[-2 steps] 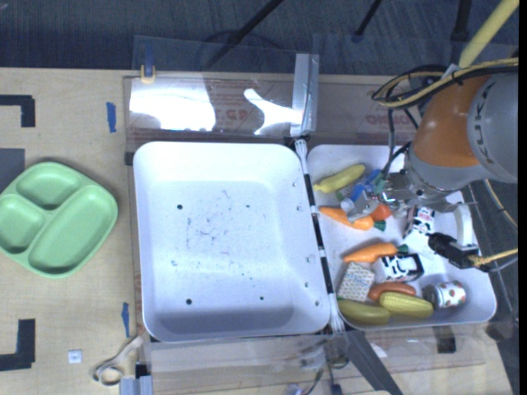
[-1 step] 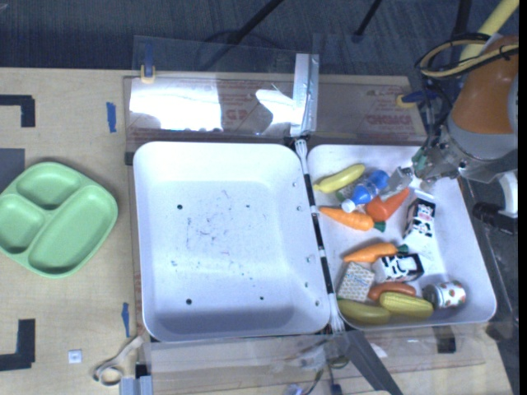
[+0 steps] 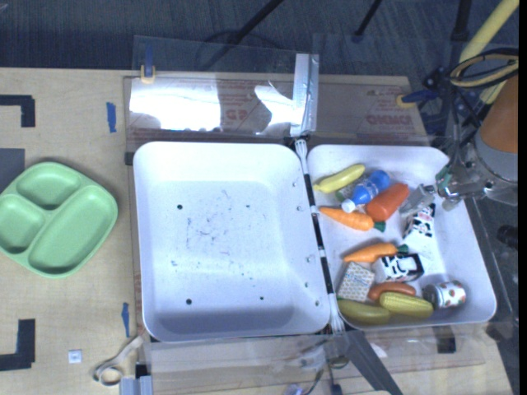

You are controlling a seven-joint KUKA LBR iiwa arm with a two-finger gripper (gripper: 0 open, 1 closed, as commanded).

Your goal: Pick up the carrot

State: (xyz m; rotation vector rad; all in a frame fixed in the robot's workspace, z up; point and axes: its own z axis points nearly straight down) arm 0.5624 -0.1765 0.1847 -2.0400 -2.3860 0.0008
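Two bins [image 3: 165, 220], two carrots [image 3: 346, 217]

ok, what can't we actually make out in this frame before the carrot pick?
- End effector, camera view: small and blurred over the right white bin; finger state unreadable.
- Two orange carrot-like toys, upper and lower: too small to tell which is the carrot.
- Grey arm with orange band: cut off by the right edge.
- Olive-green oblong toy: partly under neighbours.

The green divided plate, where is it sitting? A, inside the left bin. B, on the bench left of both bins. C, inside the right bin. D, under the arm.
B: the green divided plate rests on the wooden bench, left of the left bin.
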